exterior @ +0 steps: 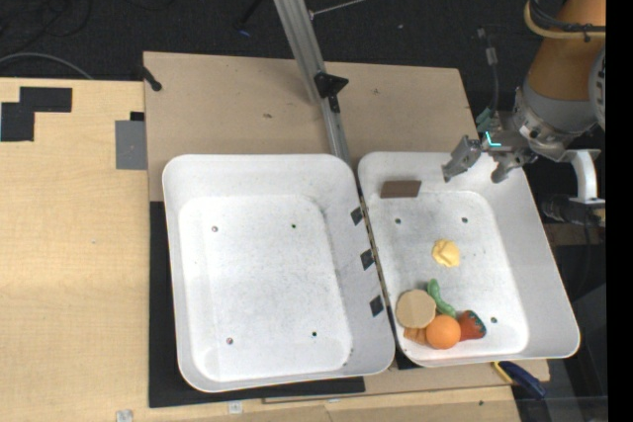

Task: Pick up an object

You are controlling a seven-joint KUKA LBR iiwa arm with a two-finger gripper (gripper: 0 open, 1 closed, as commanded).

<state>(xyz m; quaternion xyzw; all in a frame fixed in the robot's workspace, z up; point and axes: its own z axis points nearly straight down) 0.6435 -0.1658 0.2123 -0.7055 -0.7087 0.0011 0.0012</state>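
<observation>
Across the bench lie two shallow, glossy white bins, the left bin (259,272) speckled and bare, the right bin (514,242) holding a flat brown block (401,189), a round tan disc (415,309), an orange ball (443,332) and a lumpy yellow piece (447,254). Over its far rim hangs the gripper (483,160), fingers spread wide, holding nothing. No writing is legible; a red item beside the ball is partly hidden.

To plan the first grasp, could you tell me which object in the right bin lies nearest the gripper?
The brown block, alone at the bin's far end, lies closest to the gripper; the others sit farther down.
</observation>
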